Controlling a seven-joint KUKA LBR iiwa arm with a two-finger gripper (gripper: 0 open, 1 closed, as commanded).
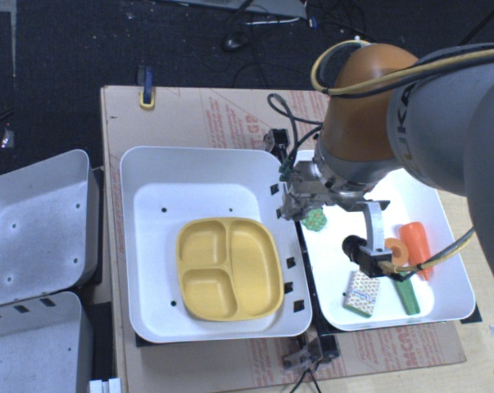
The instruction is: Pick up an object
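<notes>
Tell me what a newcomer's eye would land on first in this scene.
The big grey arm with its orange band dominates, reaching in from the right over the right bin. Next comes the yellow divided tray, lying alone in the left bin. Under the arm, small items cluster in the right bin: a green ball near the gripper, an orange piece, a green stick and a patterned packet.

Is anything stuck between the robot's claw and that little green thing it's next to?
Nothing visible. The gripper hangs at the right bin's left edge, with the small green object right beside it. The carrot, patterned packet and green stick lie farther off.
</notes>
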